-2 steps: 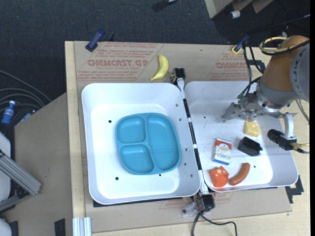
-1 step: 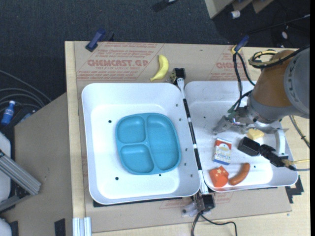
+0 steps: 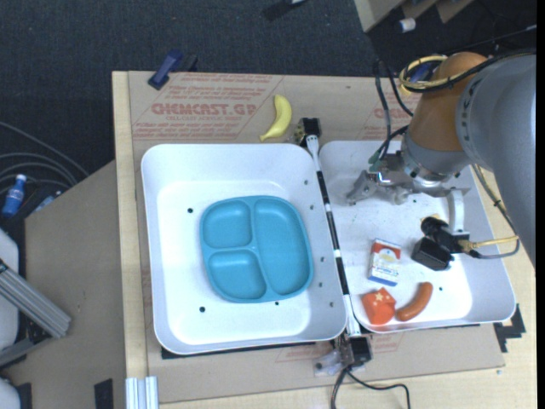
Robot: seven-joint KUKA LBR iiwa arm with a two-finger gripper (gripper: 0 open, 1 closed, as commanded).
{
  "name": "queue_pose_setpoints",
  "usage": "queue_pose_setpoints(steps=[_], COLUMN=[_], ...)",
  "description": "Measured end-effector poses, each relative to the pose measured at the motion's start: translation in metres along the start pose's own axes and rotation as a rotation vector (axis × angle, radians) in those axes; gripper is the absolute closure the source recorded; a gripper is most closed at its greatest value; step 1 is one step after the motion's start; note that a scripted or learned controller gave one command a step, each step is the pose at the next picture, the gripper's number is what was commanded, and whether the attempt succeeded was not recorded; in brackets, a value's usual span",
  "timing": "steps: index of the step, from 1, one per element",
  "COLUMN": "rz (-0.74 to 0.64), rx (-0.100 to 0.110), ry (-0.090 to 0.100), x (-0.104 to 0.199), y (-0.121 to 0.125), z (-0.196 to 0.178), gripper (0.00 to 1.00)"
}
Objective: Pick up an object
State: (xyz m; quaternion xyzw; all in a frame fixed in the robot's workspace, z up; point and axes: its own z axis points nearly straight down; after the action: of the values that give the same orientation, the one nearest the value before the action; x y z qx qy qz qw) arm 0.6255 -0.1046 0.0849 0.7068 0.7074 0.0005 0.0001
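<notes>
In the right bin (image 3: 485, 301) lie a small red, white and blue box (image 3: 385, 262), a red pepper-like toy (image 3: 380, 306) and a brown sausage (image 3: 414, 302), all near the front. My gripper (image 3: 379, 194) hangs over the back left part of that bin, behind the box and apart from it. It stands open with nothing between its fingers. The left bin (image 3: 170, 186) holds a blue divided plate (image 3: 255, 247).
A yellow banana (image 3: 278, 118) lies on the cardboard behind the bins, by a small black part (image 3: 309, 129). A blue object (image 3: 165, 71) sits at the board's back left corner. Cables run along the floor at left.
</notes>
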Motion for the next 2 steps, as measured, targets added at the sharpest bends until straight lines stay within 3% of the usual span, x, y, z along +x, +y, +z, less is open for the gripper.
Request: queue_pose_setpoints(steps=[1,2], rz=[0.002,0.002], rx=[0.003,0.002], ry=[0.0,0.0], x=[0.006,0.006], y=[-0.083,-0.083], z=[0.001,-0.009], gripper=[0.0,1.0])
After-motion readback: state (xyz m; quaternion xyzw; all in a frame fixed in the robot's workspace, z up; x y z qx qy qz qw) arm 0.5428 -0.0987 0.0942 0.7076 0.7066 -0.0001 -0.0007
